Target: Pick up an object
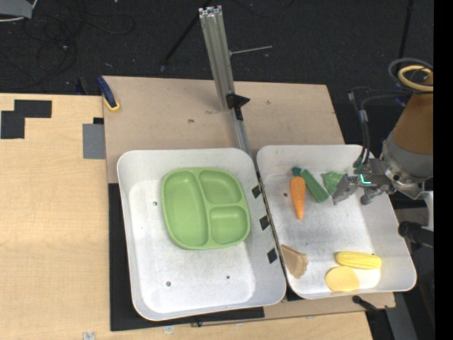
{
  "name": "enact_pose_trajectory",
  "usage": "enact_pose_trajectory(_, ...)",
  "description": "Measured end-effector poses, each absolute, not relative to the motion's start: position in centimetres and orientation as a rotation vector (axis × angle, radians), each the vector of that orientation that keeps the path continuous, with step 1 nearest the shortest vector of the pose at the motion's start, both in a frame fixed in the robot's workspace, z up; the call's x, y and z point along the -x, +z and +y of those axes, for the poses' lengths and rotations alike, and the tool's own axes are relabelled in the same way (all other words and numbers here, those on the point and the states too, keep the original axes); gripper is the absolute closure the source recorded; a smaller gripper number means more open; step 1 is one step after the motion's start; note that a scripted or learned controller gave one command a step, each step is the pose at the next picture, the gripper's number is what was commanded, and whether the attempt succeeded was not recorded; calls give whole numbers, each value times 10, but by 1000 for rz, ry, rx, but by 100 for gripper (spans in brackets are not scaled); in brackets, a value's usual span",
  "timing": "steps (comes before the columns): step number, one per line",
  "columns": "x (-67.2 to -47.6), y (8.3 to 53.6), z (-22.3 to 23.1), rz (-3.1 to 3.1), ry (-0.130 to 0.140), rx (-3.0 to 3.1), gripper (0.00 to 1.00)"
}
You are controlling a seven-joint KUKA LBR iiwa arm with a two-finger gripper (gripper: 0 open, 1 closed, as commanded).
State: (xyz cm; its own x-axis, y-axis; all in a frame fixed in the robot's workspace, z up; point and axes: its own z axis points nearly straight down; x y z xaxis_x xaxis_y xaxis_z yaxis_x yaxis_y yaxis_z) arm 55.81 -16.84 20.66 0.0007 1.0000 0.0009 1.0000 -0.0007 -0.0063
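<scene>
Gripper (356, 188) hangs low over the upper right part of the right bin (386, 222), its two fingers spread apart with nothing between them. Just to its left lies a green toy (322, 185), its pale green end nearest the fingertips and its darker stem running up and left. A carrot (298, 196) lies beside that, orange with a green top, pointing down the bin. Well below the gripper, near the bin's lower right corner, sit a corn cob (359, 261) and a round yellow piece (342, 279), touching or nearly so. A tan wedge (295, 262) rests against the bin's left wall. Bare white floor lies between the carrot and the corn. In the left bin (141, 261) sits a green divided plate (206, 208), with bare floor below it.
</scene>
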Motion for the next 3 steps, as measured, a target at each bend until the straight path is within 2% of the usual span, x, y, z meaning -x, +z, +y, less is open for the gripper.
enact_pose_trajectory(1, -559, 209, -169, -2221, 1, 2221, 0)
enact_pose_trajectory(3, -545, 104, -169, -2216, 6, 2217, 0)
